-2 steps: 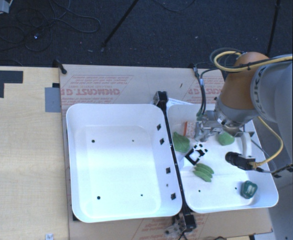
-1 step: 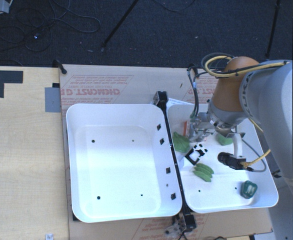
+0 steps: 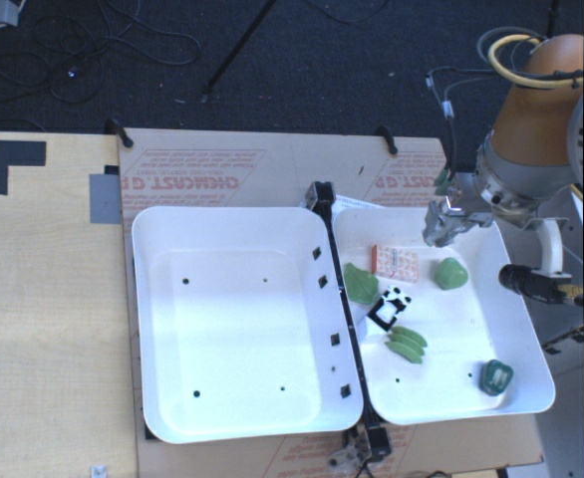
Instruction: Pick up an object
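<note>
A: Arm [image 3: 531, 118] enters from the right on my feed, orange band up top, grey wrist bent down over the back edge of the right bin [image 3: 531, 366]. Jaws [image 3: 441, 229] hang just above the bin's rear area.

B: Open or shut?

A: I cannot tell, fingers blur into the wrist. Nothing visible between them.

B: Objects?

A: All in the right bin. Round light-green lump [image 3: 450, 273] sits closest, just below and beside the jaws, apart from them. Red-and-white patterned card [image 3: 395, 261] lies flat to its left. Green leaf-like piece [image 3: 360, 283] near the divider. Black-and-white tag [image 3: 389, 309] below it, touching or nearly. Ridged green pod [image 3: 407, 344] under that. Dark teal ring-shaped thing [image 3: 495, 376] near the front right corner, well apart.

B: Left bin [image 3: 152, 267]?

A: White, beside the right one on the counter [image 3: 43, 317].
</note>
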`<state>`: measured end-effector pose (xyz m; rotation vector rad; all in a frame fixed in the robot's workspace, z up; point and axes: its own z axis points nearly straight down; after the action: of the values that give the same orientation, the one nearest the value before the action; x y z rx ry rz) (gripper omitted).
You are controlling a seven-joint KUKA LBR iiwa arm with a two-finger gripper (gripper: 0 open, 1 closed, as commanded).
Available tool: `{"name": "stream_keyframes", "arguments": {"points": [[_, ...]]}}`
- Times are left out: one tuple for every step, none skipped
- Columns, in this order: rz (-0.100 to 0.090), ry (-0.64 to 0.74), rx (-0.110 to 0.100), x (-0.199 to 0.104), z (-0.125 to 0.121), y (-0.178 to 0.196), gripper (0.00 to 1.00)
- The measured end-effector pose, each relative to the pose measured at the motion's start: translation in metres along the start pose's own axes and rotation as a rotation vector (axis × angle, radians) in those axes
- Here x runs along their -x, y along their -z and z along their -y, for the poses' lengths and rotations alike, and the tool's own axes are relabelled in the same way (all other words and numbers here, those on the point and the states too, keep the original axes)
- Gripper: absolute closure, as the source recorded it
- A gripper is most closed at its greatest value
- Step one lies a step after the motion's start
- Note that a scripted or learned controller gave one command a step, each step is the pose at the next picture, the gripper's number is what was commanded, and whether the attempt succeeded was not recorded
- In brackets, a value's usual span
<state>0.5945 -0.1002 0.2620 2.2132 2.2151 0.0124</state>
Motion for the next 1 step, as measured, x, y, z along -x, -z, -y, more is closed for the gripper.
{"name": "stream_keyframes", "arguments": {"points": [[-0.001, 0.001, -0.015, -0.0010, 0.0015, -0.0109, 0.00]]}}
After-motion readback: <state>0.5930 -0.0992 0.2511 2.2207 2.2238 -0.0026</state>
